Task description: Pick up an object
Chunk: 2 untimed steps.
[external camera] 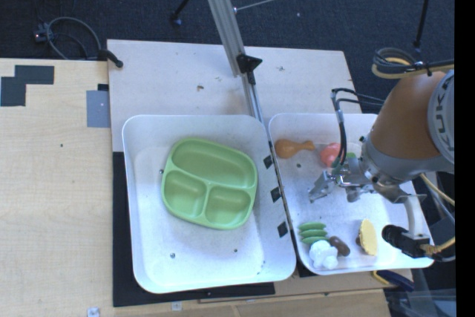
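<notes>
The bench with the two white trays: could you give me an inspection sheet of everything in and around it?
Surface: bench bearing left bin and right bin.
Job's things: in the right bin, orange pear-shaped toy, red piece, green pod, white lump, brown piece, yellow piece.
Clutter: green divided plate in the left bin.
Grippers: gripper low over the right bin's middle, nothing seen between its fingers.
Cables: black cables on the arm; loose cables on the floor.
Surroundings: slanted metal rail, wooden table, dark carpet.
</notes>
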Each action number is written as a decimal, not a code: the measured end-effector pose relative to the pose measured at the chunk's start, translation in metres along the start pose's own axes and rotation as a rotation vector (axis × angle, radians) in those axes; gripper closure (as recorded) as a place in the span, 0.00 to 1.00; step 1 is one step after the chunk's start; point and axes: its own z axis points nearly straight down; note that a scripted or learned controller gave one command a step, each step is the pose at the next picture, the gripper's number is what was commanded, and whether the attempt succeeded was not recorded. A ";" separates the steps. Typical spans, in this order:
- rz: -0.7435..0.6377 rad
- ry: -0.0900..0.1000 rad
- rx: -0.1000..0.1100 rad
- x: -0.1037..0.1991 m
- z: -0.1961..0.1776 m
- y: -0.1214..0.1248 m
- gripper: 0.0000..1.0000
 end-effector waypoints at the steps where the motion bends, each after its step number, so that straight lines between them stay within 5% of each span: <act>1: 0.000 0.000 0.002 -0.001 0.064 -0.003 0.00; 2: 0.006 0.000 -0.003 -0.003 0.051 -0.002 1.00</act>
